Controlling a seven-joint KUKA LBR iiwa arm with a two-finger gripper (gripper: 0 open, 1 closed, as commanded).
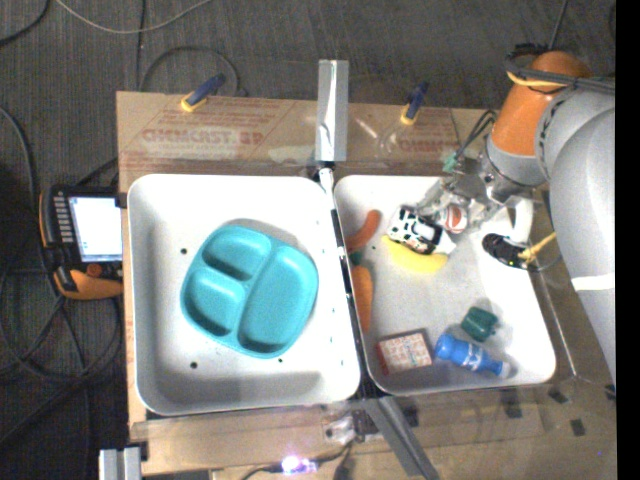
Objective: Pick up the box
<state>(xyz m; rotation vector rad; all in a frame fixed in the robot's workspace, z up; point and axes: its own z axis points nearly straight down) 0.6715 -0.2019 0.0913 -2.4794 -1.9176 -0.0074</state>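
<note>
Reaching in from the right, the arm (560,158) hangs over the far end of the right bin (548,368), its orange band above the wrist and its gripper (455,196) low over a cluster of toys at that end. The wrist hardware hides the tips, so I cannot tell whether the gripper is spread or pressed together, and nothing can be seen pinched in it.

Just under the gripper lie a black-and-white toy (413,231) and, touching it, a yellow piece (420,259). A red-and-white item (457,217) sits beside them, too small to name.

The box (405,351), the task's thing, lies flat at the near end of the same bin, well apart from the gripper. It is a small flat carton with a printed face up, lying close to the bin's inner wall. A blue bottle (468,356) lies just to its right and a green cap (480,320) beyond that. Two carrots (362,268) lie along the inner wall between the box and the toy cluster.

Judging by this, the grasp is not yet begun: the gripper would need to travel toward the near end. The bottle beside the box leaves little room on that side.

The left bin (160,368) holds a teal tray (250,288).
</note>
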